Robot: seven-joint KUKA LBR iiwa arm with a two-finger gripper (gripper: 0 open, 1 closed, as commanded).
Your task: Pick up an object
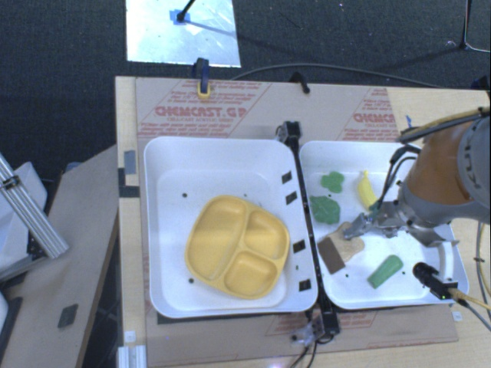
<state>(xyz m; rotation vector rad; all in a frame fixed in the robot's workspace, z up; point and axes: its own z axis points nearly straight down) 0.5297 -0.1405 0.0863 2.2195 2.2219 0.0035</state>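
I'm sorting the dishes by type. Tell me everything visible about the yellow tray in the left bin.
The yellow tray is a rounded, plastic-looking divided plate with three compartments, each holding nothing. It lies flat and right way up, turned at a slant, on the floor of the left bin, toward its lower right part.

The arm (460, 171) was a thick, rounded body, grey at its outer shell with a broad orange band (433, 167) wrapping it above the wrist. Below the band sat a grey, ring-shaped wrist section (426, 209). Dark cables (393, 171) looped along its side, and a thin yellowish line ran across the top of the arm. The gripper (354, 228) was slim, metallic grey and angular, with dark joints. A black, cylinder-like piece (433, 280) with a pale tip stuck out beneath the wrist.
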